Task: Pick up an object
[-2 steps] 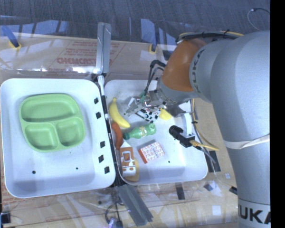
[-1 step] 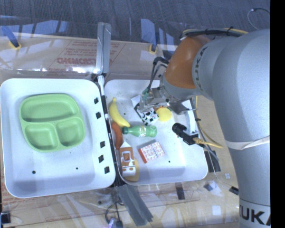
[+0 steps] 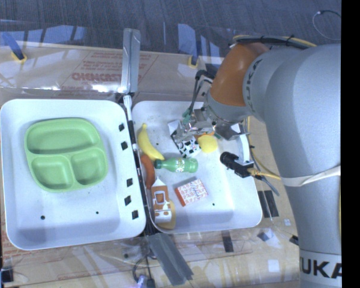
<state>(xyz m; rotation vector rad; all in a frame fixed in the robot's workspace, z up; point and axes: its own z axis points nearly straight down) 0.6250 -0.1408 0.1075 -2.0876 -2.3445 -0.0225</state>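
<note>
Jaws cannot be read on the gripper point(image 3: 189, 135) above the dice point(image 3: 189, 147); it should centre before closing, clear of the lemon point(image 3: 207, 143).

The gripper point(image 3: 188, 132) hung low over the right bin point(image 3: 243, 212); a yellow lemon point(image 3: 207, 143) lay just beside it, a black-and-white die point(image 3: 190, 148) right beneath; a green bottle point(image 3: 177, 165) lay near, a banana point(image 3: 147, 144) farther left; the green tray point(image 3: 66, 153) sat well apart.

Robot lab, KUKA arm point(image 3: 300, 131), white bins point(image 3: 60, 221)
</note>
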